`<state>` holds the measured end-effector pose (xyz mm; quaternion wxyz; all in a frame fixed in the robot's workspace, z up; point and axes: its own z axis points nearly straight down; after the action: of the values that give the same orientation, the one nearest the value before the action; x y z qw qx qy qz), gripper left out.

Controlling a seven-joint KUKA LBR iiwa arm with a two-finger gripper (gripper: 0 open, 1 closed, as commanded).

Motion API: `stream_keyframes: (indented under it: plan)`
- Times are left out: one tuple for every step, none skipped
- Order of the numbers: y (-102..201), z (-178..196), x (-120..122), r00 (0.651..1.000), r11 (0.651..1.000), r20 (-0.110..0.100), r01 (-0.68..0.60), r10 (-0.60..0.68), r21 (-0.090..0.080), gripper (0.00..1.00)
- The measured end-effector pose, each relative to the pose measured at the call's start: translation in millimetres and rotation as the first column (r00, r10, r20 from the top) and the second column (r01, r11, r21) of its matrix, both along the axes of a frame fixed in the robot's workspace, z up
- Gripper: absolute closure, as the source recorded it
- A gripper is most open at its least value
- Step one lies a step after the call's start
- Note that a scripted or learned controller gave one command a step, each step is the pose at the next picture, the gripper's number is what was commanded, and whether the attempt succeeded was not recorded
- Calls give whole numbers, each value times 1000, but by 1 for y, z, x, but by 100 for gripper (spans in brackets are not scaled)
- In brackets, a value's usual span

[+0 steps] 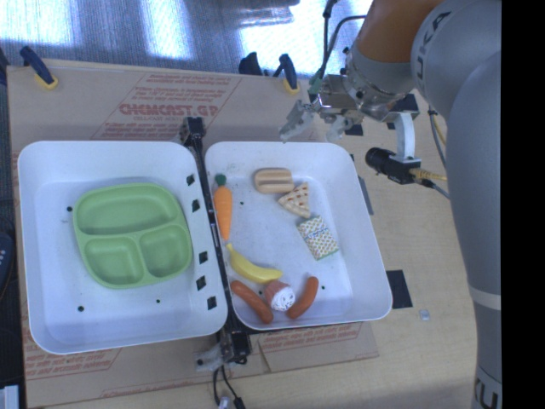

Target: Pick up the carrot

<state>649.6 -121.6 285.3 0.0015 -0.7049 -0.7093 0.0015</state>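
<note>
The orange carrot with a green top lies lengthwise along the left wall of the right white bin. My gripper hangs over the far rim of that bin, up and to the right of the carrot and well apart from it. Its two pale fingers stand spread, open, with nothing between them.
The right bin also holds a bread roll, a cracker wedge, a patterned block, a banana and sausages. A green divided tray sits in the left bin. Clamps join the bins along the middle.
</note>
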Motion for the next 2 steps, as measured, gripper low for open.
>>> stream_keyframes:
  plan:
    - [50,-66,2,1000,1000,-2,15,-15,0,0]
    - [123,-94,-25,1000,1000,-1,-7,7,-1,0]
